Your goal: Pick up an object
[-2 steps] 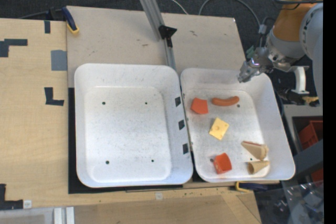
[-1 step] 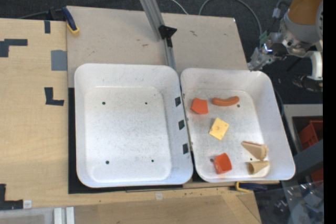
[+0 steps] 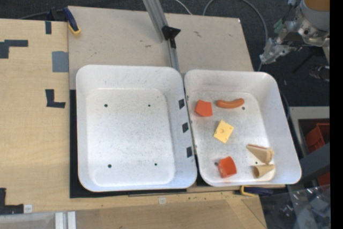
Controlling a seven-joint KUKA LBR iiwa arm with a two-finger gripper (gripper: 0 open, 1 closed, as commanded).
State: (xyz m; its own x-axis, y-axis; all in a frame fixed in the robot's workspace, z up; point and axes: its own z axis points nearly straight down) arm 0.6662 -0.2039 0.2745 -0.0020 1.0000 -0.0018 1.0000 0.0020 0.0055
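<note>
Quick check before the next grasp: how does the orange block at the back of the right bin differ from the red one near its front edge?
The orange block is paler orange; the red block is deeper red-orange. The orange block sits beside the sausage, while the red block lies near the two tan wedges. Both are small, blocky, similar in size, and rest in the right bin, apart from the gripper.

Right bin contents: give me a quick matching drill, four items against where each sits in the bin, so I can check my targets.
Items:
1. sausage
2. yellow cheese wedge
3. orange block
4. red block

Places in the right bin:
A. near edge, left of the two tan pieces
B. middle
C. far side, right of the orange block
D. far left

Pairs: 1-C, 2-B, 3-D, 4-A
</note>
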